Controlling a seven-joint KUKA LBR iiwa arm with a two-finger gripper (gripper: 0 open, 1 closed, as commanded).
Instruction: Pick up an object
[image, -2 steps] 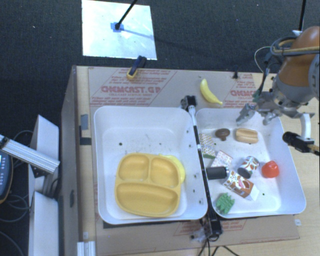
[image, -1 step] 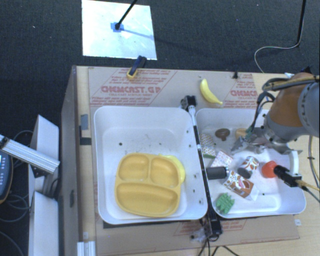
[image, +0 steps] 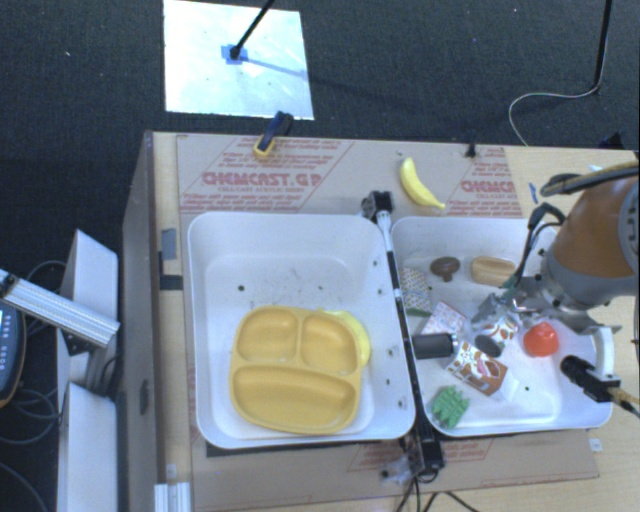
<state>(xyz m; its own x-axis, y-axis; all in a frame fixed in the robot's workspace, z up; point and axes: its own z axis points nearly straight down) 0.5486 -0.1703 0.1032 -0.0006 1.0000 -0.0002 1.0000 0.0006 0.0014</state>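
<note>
Over the right bin (image: 575, 415) we see the arm (image: 592, 250) reaching in from the right, its end effector (image: 497, 318) low among the clutter near the bin's middle. We cannot tell how it is set, since metal and objects blur together there. Just beside it lie an orange ball (image: 541, 340), a patterned bottle (image: 480, 368) tipped on its side, and a dark cylinder (image: 433, 346). A brown bread roll (image: 492, 269) and a dark round lump (image: 445, 267) rest toward the far wall, a green toy (image: 450, 405) near the front. Next door, the left bin (image: 290, 250) holds a yellow divided plate (image: 296, 368). On the tabletop (image: 330, 175) beyond, a banana (image: 420, 186) lies apart.
</note>
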